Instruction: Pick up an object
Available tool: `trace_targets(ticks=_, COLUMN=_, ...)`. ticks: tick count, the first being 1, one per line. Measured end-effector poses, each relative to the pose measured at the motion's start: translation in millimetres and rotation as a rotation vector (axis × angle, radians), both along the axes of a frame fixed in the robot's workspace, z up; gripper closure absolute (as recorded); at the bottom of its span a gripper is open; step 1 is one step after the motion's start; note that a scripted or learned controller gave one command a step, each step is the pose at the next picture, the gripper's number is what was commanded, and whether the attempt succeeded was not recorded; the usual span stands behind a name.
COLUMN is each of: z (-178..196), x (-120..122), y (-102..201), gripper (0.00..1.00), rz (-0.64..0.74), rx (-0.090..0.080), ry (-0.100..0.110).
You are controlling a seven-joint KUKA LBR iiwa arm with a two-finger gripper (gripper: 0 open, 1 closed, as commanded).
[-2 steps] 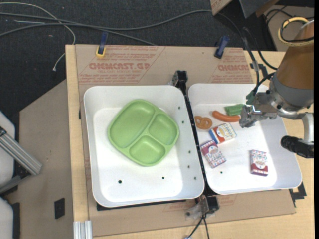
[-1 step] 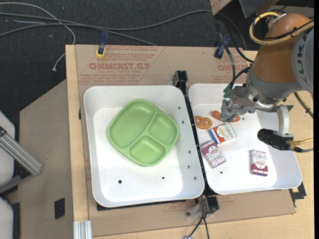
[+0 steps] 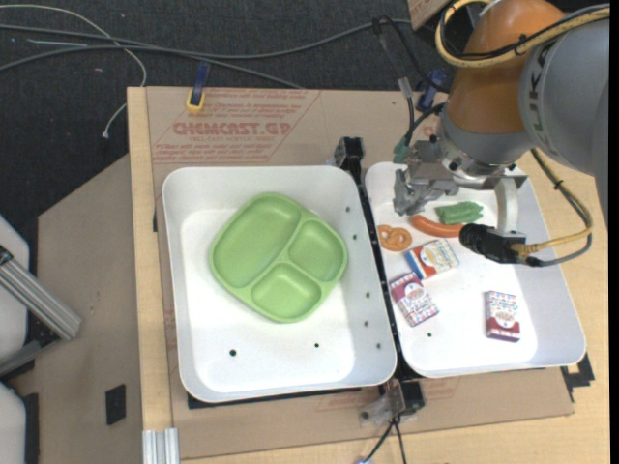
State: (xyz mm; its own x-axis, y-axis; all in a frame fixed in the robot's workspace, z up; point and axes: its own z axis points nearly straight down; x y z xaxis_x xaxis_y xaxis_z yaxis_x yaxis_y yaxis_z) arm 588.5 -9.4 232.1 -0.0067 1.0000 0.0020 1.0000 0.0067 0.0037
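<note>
My gripper (image 3: 410,197) hangs low over the back left of the right bin (image 3: 542,351), under the orange-banded wrist. Just below and to its right lie an orange sausage-shaped toy (image 3: 435,226) and a green toy (image 3: 458,212), which is partly hidden by the arm. A small brown pretzel (image 3: 393,237) sits just below the gripper, near the bin's left wall. Further forward are a red, white and blue packet (image 3: 432,258), a patterned packet (image 3: 414,299) and a dark red box (image 3: 502,315). I see nothing lifted off the bin floor.
The left bin (image 3: 193,346) holds a green divided plate (image 3: 279,256). A black part with a yellow-tipped cable (image 3: 498,243) hangs over the right bin beside the toys. A black clamp (image 3: 348,152) sits at the back between the bins.
</note>
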Motion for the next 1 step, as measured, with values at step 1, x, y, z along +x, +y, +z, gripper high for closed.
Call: trace_targets(ticks=1, z=8.1, x=24.0, y=53.2, gripper=1.00, rz=-0.001, rx=0.000, ry=0.000)
